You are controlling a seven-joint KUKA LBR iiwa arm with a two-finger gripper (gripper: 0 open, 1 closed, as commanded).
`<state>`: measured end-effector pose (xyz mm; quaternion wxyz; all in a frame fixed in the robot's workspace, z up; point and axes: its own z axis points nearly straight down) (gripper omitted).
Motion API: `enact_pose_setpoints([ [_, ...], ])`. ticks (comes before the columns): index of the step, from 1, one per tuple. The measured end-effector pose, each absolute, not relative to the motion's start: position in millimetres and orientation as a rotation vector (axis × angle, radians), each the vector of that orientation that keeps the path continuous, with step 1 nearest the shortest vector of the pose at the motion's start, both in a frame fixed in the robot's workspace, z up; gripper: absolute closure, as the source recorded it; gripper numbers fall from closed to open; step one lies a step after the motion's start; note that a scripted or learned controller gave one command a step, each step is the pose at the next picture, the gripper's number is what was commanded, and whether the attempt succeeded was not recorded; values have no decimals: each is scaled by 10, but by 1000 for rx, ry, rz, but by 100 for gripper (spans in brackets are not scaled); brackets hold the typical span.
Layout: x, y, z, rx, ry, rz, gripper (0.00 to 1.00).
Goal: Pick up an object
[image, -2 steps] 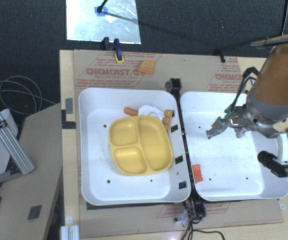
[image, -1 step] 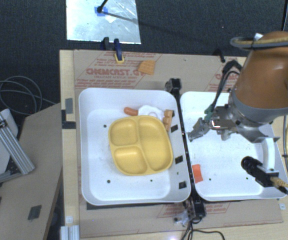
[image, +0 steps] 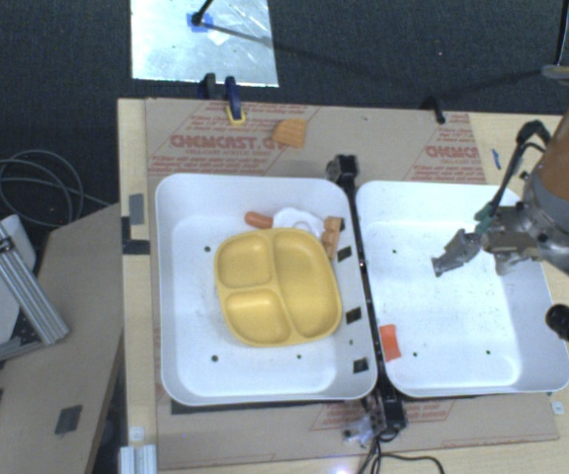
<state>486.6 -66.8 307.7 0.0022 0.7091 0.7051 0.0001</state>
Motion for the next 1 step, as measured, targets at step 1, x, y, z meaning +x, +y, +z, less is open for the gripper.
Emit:
enact_pose_setpoints([
  [1,4861,48,2404,2214,2236,-2,0],
])
